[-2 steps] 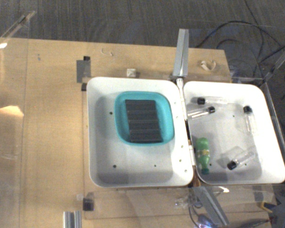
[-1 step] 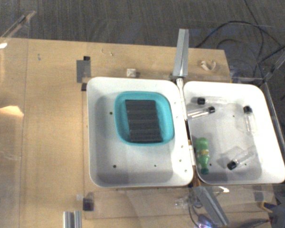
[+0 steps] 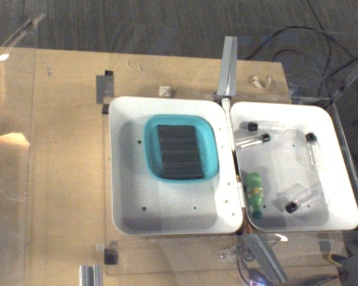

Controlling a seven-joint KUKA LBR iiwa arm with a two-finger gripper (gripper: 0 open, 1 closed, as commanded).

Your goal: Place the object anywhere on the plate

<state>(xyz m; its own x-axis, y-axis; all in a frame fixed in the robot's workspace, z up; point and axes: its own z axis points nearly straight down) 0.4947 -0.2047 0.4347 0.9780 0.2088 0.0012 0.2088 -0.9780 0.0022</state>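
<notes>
1. Looking down at the bench (image 3: 48, 159), I see the two white bins side by side, their inner edges touching along the middle seam.
2. The teal plate (image 3: 152, 137) lies flat in the left bin (image 3: 125, 210), toward the far side and nearer the seam than the bin's outer wall.
3. A dark ribbed slab (image 3: 179, 152) rests on the plate, roughly centred, with teal rim showing all around it. It is the one thing I can see on the plate.
4. The right bin (image 3: 341, 214) holds the loose items. A green bottle-like object (image 3: 254, 193) lies against the bin's left wall, near the front corner.
5. Four clear vials with black caps are scattered there too: one (image 3: 261, 126) near the far left corner, a second (image 3: 254, 140) just beside it, a third (image 3: 312, 150) toward the right wall, and a fourth (image 3: 301, 199) near the front.
6. A grey metal bar (image 3: 228, 64) stands at the far end of the seam, and dark cables (image 3: 322, 40) trail over the floor beyond the right bin.
7. Whether the gripper is apart or together I cannot tell from my feed.
</notes>
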